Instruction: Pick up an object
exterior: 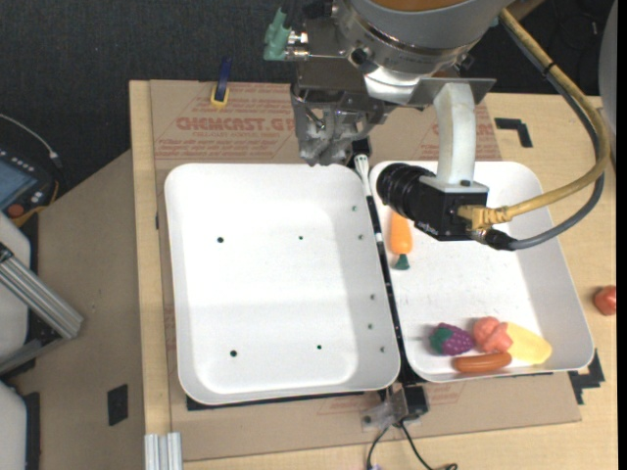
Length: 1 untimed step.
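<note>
Fingers (pixel 333 145) hang just past left bin's (pixel 196 262) far rim, gap unreadable, cannot tell. Carrot (pixel 399 235) in right bin (pixel 558 292), near divider; grapes (pixel 452 340), sausage (pixel 480 363) near corner.

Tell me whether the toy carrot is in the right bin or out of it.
In. The toy carrot lies on the right bin's white floor, close to the wall it shares with the left bin, partly under the arm's black camera.
</note>
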Each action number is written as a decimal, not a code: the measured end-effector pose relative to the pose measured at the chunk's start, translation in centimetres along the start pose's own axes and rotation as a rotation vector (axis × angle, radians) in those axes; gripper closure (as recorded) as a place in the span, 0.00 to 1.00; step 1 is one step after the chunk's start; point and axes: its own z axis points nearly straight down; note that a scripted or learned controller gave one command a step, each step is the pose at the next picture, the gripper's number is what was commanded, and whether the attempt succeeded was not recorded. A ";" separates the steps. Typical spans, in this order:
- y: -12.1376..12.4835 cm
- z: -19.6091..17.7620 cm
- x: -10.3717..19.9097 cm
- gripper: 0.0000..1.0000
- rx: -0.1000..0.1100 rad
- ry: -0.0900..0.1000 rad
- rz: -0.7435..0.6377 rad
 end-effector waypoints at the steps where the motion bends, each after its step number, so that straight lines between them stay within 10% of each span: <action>1: 7.0 -0.2 0.1 1.00 -0.010 0.004 0.001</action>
